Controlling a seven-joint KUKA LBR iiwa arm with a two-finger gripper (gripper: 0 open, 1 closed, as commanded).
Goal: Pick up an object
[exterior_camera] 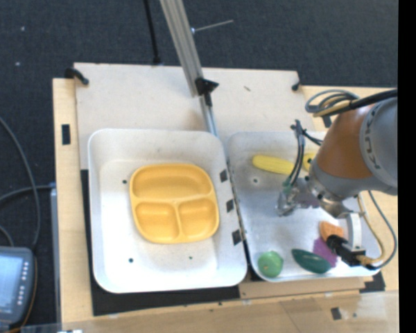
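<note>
The gripper (289,203) hangs low in the right bin (263,186), near the yellow corn (272,164); nobody can tell how it is set.

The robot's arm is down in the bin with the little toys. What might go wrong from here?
The hand sits over bare bin floor, apart from the yellow corn-like piece, so it may close on nothing. The green ball, dark green item and purple item crowd the right bin's near edge, where a grab could jostle neighbours.

A yellow divided tray (173,202) lies in the left bin (104,186) (three compartments); a grey screen (7,283) sits beside the bench (145,96).
</note>
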